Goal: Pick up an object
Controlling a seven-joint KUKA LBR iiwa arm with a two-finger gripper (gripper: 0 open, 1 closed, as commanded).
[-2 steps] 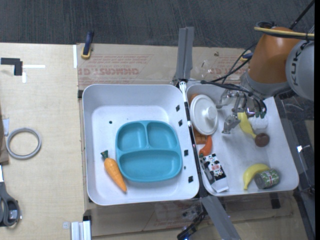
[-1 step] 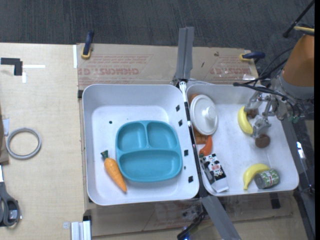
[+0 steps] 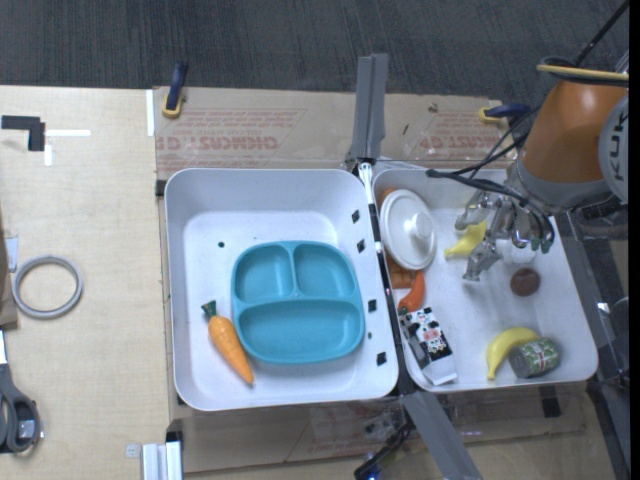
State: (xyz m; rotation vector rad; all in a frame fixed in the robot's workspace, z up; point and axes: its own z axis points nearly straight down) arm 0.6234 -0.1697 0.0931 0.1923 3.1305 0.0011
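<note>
1. A small yellow piece [image 3: 466, 242] sits in the right bin [image 3: 572, 298], touching the left side of the end effector [image 3: 485, 253]. I cannot tell if it is gripped.
2. The end effector hangs low over that bin. Whether its fingers are apart or together cannot be told.
3. Just right of it lies a brown ball [image 3: 525, 283].
4. Left of it sits a white lid [image 3: 408, 229].
5. Below it lie a banana [image 3: 508, 348] and a green can [image 3: 536, 357].
6. Far left, in the other bin [image 3: 190, 298], are a blue plate [image 3: 297, 301] and a carrot [image 3: 229, 344].
</note>
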